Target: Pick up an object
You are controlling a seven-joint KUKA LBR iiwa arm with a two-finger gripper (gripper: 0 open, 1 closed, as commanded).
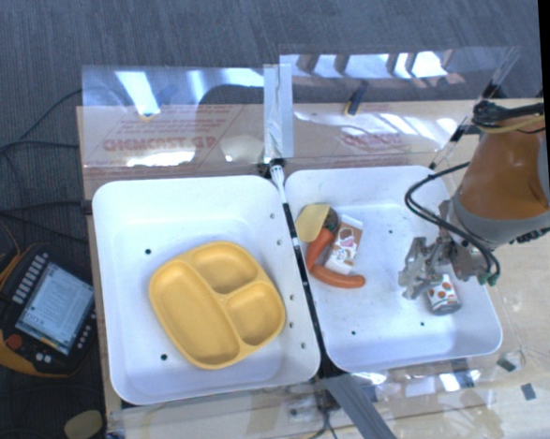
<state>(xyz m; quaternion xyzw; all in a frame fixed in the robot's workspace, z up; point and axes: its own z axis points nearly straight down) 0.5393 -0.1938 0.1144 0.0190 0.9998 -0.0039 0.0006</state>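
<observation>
Your gripper (420,271) sits low in the right bin (397,346), at right centre of the frame; you cannot tell how far open it is or whether it grips anything. A small red-and-white can (443,297) lies just beside it, lower right. Sausage (338,277), carrot (320,248) and packet (348,243) cluster by the bin's left wall. Yellow tray (217,302) fills the left bin (119,272).

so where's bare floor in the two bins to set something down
Left bin: bare strips all round the yellow divided plate, widest along the far wall. Right bin: bare in the middle between the sausage and the gripper, and along the near wall. Crowded at its left wall, and around the small can.
</observation>
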